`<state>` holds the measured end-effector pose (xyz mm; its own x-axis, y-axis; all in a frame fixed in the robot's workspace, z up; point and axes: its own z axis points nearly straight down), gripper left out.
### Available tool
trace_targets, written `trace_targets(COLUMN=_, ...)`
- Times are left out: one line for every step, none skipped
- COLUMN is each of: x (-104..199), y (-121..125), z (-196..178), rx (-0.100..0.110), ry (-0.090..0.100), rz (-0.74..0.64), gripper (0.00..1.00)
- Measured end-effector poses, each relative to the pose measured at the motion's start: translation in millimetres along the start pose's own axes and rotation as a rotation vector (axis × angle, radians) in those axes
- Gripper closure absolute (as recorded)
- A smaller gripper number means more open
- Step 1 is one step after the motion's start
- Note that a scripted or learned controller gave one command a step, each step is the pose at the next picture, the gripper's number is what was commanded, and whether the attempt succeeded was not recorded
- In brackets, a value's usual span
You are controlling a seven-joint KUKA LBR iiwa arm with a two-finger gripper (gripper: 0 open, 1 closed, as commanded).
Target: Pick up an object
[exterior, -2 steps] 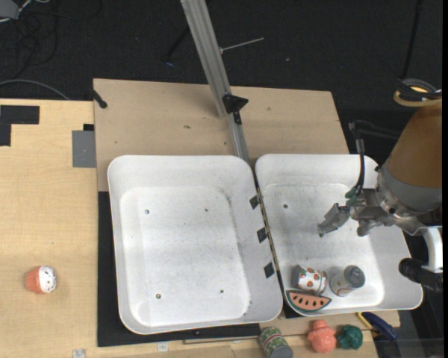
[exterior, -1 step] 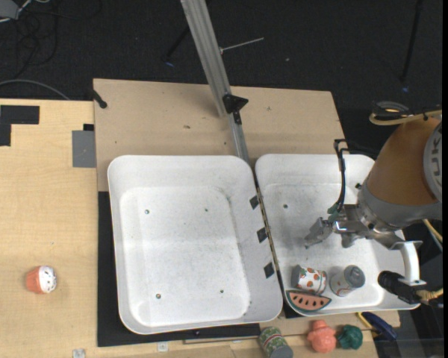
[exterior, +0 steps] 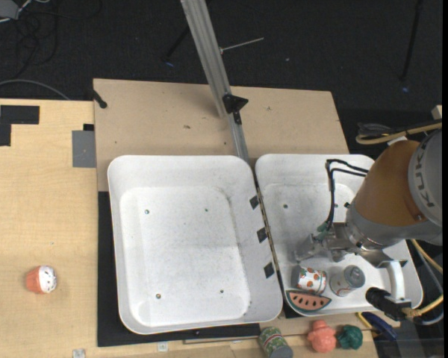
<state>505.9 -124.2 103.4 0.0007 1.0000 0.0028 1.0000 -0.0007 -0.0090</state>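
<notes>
The arm (exterior: 403, 192) reaches into the right bin (exterior: 299, 185), its gripper (exterior: 321, 246) low over the near end; whether the jaws are spread or pressed together cannot be told. Just beside it lie a small red-and-white cup (exterior: 311, 280), a grey round piece (exterior: 352, 277) and a watermelon slice (exterior: 309, 301) — none visibly pinched. The left bin (exterior: 179, 237) adjoins. On the surface (exterior: 30, 200), a red-and-white ball (exterior: 41, 280) sits well apart.
</notes>
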Motion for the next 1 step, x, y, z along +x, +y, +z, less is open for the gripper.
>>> trace_targets(x=-2.1, y=0.6, z=-12.7, rx=-0.004, ry=-0.001, rz=0.007, gripper=1.00)
